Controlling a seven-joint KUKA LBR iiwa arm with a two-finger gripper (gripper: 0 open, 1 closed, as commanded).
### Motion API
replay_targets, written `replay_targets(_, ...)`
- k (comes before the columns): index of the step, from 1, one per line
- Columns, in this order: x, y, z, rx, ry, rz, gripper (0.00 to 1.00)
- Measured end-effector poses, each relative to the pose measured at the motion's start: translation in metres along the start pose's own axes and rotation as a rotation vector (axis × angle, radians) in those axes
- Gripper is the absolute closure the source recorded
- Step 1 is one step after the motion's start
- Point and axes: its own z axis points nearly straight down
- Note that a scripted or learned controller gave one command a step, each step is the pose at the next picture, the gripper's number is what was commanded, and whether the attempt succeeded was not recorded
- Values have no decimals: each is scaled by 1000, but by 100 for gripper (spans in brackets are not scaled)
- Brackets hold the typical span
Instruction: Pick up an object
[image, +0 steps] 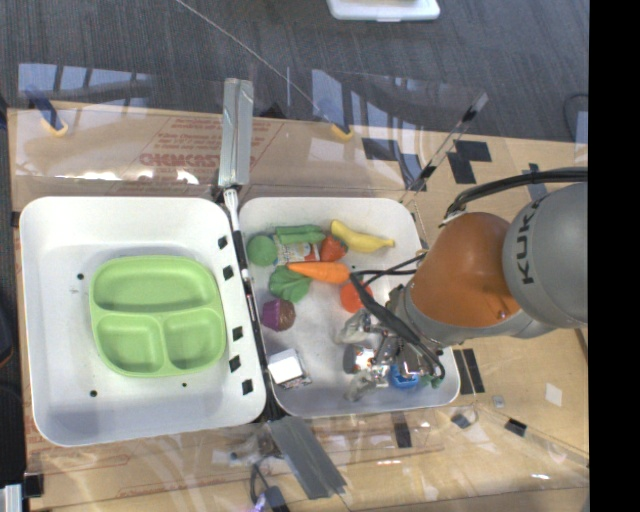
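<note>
The right bin (310, 398) holds toy food: a yellow banana (362, 238), an orange carrot (320, 271), green pieces (262, 249), a leafy green item (290, 284), a purple onion-like piece (278, 314), a red-orange piece (349, 295) and a small white box (286, 370). My gripper (374, 372) is low in the bin's front right part, over a blue object (405, 379) that is partly hidden by it. The arm's orange band (462, 272) sits above it.
The left bin (50, 300) carries a green three-compartment tray (156, 315). A grey metal bar (236, 130) stands behind the divide between the two bins. Clear plastic sheeting and cardboard surround the bins.
</note>
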Motion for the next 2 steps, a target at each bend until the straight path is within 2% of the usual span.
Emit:
replay_targets(1, -127, 25, 3, 0, 28, -165, 0)
replay_targets(2, -148, 81, 0, 0, 1, 25, 0)
